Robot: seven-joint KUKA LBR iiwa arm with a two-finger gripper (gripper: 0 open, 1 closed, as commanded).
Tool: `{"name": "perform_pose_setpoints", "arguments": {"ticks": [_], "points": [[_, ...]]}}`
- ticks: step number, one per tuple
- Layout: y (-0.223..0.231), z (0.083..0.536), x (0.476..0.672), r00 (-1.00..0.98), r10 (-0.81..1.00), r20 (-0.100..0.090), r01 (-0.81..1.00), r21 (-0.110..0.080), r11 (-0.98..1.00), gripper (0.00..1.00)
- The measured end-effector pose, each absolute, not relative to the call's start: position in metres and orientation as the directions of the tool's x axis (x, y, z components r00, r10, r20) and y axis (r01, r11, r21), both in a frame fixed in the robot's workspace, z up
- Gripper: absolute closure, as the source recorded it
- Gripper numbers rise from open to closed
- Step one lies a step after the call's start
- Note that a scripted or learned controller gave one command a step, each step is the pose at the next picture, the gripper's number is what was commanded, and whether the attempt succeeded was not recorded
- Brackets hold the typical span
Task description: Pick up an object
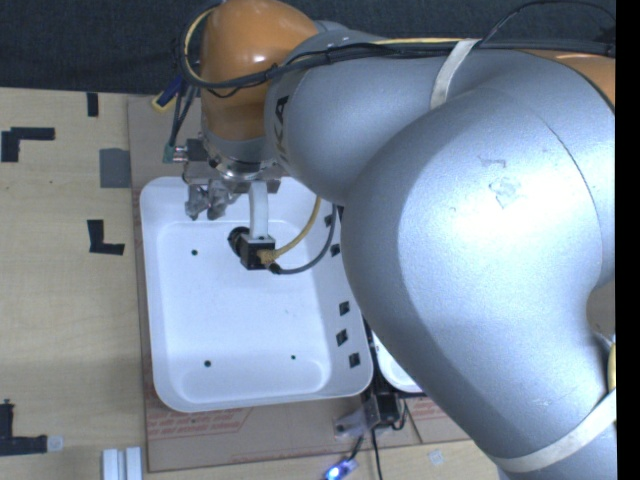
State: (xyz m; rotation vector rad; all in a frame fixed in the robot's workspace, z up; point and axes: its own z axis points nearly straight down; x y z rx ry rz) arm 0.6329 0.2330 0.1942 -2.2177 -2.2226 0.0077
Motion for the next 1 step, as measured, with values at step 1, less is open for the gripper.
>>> {"name": "perform_pose_setpoints", "arguments": {"ticks": [1], "points": [[0.2324,0.161,0.6588,-0.002,1.0,-0.003,1.0,-0.003,0.002,1.0]]}}
